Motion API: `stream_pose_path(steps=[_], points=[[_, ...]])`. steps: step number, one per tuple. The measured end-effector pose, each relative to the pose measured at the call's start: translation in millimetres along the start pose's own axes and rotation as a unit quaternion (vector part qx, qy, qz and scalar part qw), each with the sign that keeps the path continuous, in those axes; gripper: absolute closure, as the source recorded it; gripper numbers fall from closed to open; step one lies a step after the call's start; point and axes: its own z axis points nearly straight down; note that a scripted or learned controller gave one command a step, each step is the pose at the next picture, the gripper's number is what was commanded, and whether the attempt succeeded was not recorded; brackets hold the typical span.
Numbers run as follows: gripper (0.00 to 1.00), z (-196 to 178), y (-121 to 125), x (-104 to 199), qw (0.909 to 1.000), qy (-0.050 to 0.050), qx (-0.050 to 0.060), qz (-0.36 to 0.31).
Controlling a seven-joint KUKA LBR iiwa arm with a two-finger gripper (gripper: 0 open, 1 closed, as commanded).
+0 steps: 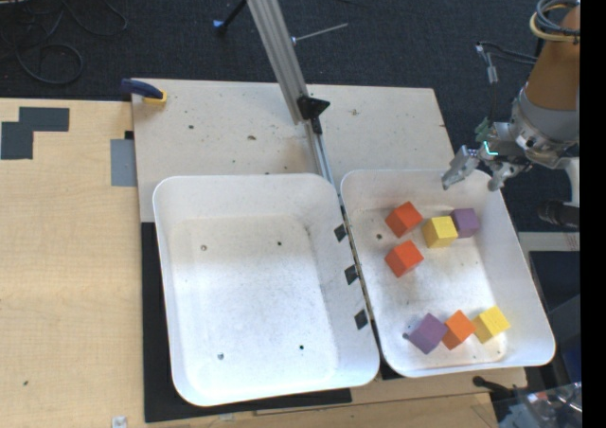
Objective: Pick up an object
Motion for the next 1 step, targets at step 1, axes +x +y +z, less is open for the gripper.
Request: stream_pose_path(steps=[1], points=[[0.0,-3.4,1.1,0.5,1.0,-0.001,-0.002,-0.002]])
